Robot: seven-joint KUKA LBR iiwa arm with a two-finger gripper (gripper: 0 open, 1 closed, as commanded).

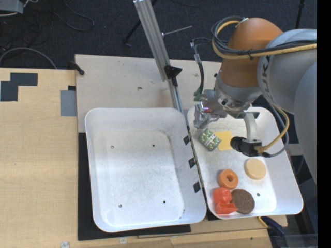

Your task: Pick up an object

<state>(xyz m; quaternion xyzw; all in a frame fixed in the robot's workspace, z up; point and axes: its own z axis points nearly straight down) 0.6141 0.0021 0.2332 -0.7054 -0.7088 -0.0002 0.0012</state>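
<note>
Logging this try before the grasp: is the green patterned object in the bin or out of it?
In. The green patterned object lies on the floor of the right bin, beside its left wall, next to a yellow piece.

Hand (203,119) above green can (209,139), right bin (282,203) (doughnut (228,179), cookie (242,201) nearby)

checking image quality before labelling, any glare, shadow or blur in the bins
Camera view: lighting is even and soft; the glossy left white bin shows mild sheen, no blown glare. The grey arm with orange band shades the right white bin beneath it. The small green patterned object looks slightly soft.
</note>
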